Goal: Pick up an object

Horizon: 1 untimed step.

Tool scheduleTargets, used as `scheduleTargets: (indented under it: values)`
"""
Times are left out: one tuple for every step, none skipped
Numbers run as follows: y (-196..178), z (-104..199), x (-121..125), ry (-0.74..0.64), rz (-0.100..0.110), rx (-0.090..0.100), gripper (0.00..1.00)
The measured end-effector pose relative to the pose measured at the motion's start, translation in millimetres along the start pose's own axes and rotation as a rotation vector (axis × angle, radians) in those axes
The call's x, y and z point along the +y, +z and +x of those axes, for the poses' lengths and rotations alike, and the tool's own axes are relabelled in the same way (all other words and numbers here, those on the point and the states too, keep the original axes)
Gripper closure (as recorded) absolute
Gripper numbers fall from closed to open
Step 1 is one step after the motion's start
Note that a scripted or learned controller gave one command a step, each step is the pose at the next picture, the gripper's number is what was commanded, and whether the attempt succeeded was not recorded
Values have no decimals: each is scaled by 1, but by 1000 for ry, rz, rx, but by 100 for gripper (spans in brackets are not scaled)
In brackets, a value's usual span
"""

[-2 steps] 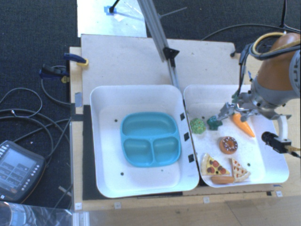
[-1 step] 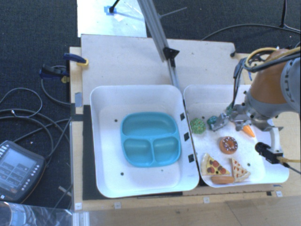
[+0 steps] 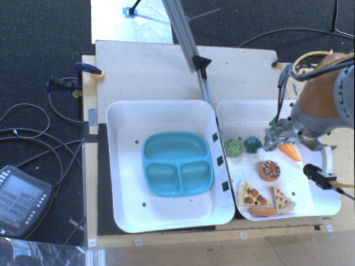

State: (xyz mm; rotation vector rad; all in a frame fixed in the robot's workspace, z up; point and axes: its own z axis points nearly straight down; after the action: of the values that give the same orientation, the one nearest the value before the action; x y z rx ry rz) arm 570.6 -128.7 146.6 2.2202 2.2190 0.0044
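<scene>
End effector [image 3: 275, 140] beside carrot [image 3: 290, 151], tip pointing lower-right

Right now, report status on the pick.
Claw down in right bin, beside carrot. Grip unconfirmed. Dark green broccoli close to its left.

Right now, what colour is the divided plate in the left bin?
The divided plate is light blue, clearest in the camera view.
</scene>
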Motion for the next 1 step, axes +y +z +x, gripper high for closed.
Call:
scheduleTargets:
  values:
    - [-64,2,4,-7,-4,-2,100]
